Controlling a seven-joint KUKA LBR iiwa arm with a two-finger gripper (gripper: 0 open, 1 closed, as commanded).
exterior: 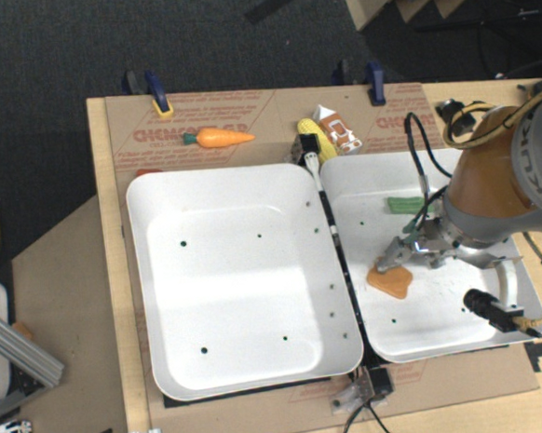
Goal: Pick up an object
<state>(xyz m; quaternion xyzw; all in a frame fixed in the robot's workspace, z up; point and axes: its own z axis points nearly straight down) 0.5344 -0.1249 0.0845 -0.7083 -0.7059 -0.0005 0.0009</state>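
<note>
My claw (398, 258) is low in the right bin (420, 328), just above and touching or nearly touching the orange wedge (393, 283). I cannot tell whether the claw is spread or pressed together, as the view is too small and the wrist covers it. The wedge lies on the bin floor near the divider side, so not lifted. Green piece (403, 205) sits further back, apart. Left bin (230, 289) not involved. My guess at the step: descent/grasp attempt on the wedge. Next I need to straddle the wedge squarely, close firmly, then lift straight up. It looks thin and could slip out.
</note>
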